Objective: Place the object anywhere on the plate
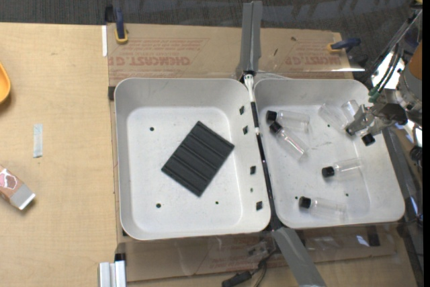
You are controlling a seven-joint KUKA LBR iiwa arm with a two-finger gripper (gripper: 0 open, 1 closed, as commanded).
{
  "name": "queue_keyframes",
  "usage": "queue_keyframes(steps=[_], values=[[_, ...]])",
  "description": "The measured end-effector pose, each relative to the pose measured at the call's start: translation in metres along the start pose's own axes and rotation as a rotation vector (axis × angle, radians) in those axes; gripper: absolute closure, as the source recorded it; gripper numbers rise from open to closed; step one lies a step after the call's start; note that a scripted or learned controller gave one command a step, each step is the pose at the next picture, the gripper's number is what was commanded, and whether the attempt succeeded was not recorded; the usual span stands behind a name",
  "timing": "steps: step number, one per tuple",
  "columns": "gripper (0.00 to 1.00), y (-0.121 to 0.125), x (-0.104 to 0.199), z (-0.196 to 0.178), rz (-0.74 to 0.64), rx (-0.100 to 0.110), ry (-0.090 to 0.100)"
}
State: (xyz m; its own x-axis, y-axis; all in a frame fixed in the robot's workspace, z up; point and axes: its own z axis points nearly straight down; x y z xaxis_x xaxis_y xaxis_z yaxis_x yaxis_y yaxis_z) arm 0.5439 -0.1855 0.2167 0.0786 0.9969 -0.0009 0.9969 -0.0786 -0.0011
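Lying nearest the lens, clear vial (321, 206) with black cap, right of ribbed black plate (198, 158); more vials (290, 139) scattered beyond it. Hovering far right of plate, gripper (363, 123), apparently grasping one vial (358, 127); grip width hard to tell. Seemingly picking; next, carrying leftward onto plate.

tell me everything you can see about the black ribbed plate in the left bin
The black plate is a flat, dark rectangle with parallel ridges running along its length; it looks like rubber or matte plastic, though the material cannot be confirmed. It lies flat on the floor of the left bin, near the middle, turned diagonally so its corners point roughly toward the bin's sides. Nothing rests on it, and it touches only the bin floor. The small dark dots on the floor around it stand apart from it.
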Motion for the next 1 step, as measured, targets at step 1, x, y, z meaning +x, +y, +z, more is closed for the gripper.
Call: queue_keyframes(steps=[1], values=[[1.0, 0.039, 0.0735, -0.0091, -0.156, 0.0, -0.001]])
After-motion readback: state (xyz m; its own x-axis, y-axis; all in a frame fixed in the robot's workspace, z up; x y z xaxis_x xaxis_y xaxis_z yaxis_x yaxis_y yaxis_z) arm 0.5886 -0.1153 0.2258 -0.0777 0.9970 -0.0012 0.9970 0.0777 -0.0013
